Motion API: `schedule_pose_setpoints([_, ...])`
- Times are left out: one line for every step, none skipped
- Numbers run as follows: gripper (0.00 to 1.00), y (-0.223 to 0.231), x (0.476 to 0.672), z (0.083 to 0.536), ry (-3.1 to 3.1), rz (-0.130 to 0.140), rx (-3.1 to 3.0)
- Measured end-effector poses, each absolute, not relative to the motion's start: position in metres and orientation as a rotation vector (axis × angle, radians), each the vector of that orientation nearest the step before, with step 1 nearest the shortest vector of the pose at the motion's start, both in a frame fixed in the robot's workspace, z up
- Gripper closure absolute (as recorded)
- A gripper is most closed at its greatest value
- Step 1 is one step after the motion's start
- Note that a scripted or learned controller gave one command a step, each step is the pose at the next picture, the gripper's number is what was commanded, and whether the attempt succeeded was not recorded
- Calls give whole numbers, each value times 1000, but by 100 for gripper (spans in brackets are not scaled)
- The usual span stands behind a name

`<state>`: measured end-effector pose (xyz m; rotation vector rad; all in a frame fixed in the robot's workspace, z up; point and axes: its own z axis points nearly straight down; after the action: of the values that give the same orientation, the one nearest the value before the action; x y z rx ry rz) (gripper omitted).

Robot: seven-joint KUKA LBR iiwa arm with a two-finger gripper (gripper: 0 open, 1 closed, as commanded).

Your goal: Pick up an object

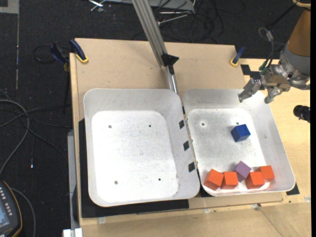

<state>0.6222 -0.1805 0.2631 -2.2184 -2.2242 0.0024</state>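
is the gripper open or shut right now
Open. The gripper hangs over the right bin's far rim, its two fingers spread apart with nothing between them.

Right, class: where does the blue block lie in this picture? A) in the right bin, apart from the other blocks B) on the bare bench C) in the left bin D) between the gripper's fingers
A: the blue block sits alone in the right bin, apart from the orange and purple blocks along its near edge.
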Motion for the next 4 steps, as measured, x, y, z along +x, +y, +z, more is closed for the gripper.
schedule_pose_setpoints([0,-201,601,136,-2214,8,-2219])
schedule_pose_setpoints([0,-130,601,99,-2237,-4,-2222])
schedule_pose_setpoints([100,-132,601,109,-2229,-9,-2230])
schedule_pose_setpoints([0,-132,601,109,-2228,-8,-2229])
